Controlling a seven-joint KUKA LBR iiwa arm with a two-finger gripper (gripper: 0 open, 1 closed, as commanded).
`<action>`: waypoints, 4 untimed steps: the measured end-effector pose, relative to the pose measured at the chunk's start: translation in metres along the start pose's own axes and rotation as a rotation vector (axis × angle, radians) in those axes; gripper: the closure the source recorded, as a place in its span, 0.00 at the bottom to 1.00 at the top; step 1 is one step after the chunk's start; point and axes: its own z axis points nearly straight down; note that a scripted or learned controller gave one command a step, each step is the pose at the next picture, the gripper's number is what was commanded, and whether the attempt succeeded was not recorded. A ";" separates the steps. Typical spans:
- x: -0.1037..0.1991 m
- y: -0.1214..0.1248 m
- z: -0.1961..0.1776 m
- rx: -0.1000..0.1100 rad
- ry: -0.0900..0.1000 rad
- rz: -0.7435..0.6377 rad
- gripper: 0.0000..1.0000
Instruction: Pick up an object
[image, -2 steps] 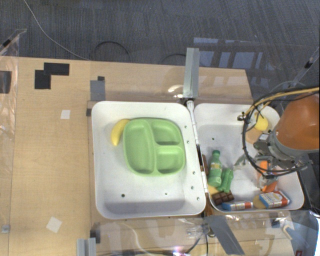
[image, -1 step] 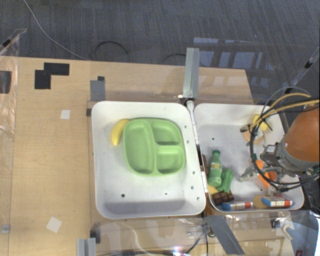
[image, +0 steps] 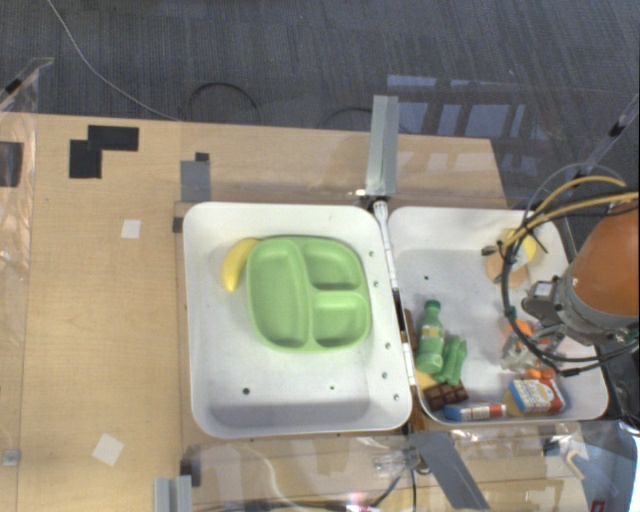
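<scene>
The arm (image: 605, 275) comes in from the right, its orange band over the right bin's (image: 450, 250) far side, with black and yellow cables (image: 545, 205) looping up and around the wrist. The gripper (image: 522, 345) sits below all that, low over the right bin floor, and it is buried in cabling and blur: whether it is apart or closed cannot be told, and nothing can be seen held in it.

Just beside it, toward the near corner of the bin, lies a small blue and orange box (image: 533, 396), with a red-and-white marker-like stick (image: 478, 411) next to that along the near wall. Moving left, a green bottle (image: 431, 338) lies against the bin's left side, a second green item (image: 455, 359) touching it, and a dark brown piece (image: 447, 396) just below them. Up at the far side, near the cables, a tan and yellow thing (image: 500, 258) is partly hidden, too unclear to name.

Across the divider, the left bin (image: 215, 360) holds a green divided plate (image: 306, 292), three compartments facing up. A yellow banana (image: 235, 262) rests at the plate's left rim, touching it. Both bins stand on the wooden bench (image: 90, 330).
</scene>
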 end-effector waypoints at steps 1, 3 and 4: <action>0.016 -0.007 -0.055 -0.027 0.008 -0.440 1.00; -0.044 -0.034 0.016 -0.021 0.008 -0.490 1.00; -0.014 -0.063 -0.147 -0.020 0.008 -0.566 1.00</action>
